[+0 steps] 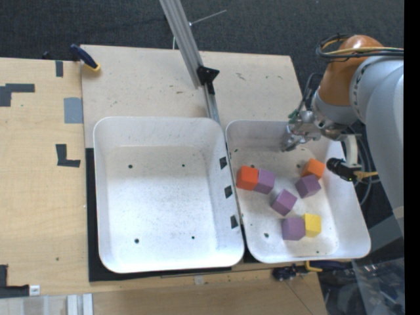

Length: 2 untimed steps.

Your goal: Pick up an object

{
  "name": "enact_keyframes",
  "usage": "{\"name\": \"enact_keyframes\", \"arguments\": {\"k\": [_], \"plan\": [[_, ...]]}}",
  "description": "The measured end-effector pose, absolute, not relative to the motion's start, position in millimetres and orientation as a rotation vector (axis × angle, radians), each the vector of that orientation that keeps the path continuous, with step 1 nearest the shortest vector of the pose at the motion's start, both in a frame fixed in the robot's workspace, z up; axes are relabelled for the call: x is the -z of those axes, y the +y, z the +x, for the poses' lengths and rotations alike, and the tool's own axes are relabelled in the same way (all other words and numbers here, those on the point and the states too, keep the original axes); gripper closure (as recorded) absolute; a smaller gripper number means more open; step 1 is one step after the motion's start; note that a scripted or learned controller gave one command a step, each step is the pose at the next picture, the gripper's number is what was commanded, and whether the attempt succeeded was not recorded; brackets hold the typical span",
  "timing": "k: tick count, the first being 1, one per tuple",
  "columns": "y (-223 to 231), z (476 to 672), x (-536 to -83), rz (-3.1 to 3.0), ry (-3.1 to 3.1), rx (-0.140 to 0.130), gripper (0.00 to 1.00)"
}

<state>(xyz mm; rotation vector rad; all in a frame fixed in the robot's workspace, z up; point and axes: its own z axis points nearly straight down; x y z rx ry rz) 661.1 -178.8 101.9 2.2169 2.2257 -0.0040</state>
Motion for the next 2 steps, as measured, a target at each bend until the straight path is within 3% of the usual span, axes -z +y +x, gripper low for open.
{"name": "enact_keyframes", "arguments": {"k": [2], "plan": [[-184.4, 662.7, -191.4, 2.217, 2.221, -0.003, 1.0]]}}
